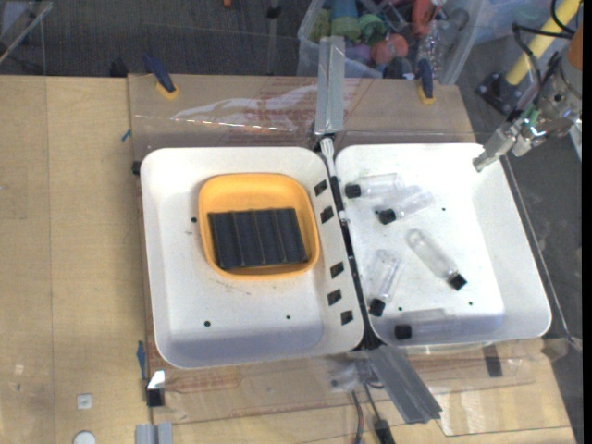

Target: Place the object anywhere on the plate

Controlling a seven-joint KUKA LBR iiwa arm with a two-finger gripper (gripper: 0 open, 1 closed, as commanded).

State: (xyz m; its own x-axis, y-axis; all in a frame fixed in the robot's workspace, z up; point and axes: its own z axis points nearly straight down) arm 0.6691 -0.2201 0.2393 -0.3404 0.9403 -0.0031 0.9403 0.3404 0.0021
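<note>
Where the bench is seen from above, two shallow white bins lie side by side, the left bin (171,276) and the right bin (513,276) touching along a dark seam. An orange plate (215,192) is set in the middle of the left bin, and a dark ribbed block (257,238) lies flat on it, well inside the rim. Several clear vials with black caps are scattered in the right bin: two (396,195) close together at the far left, one (431,257) tilted near the middle, one (384,276) to its left, and one (425,326) along the near wall. The gripper (488,155) is seen above the far right corner of the right bin, apart from every vial and well apart from the plate. Whether it is released or clenched cannot be told, and nothing is seen held in it.
</note>
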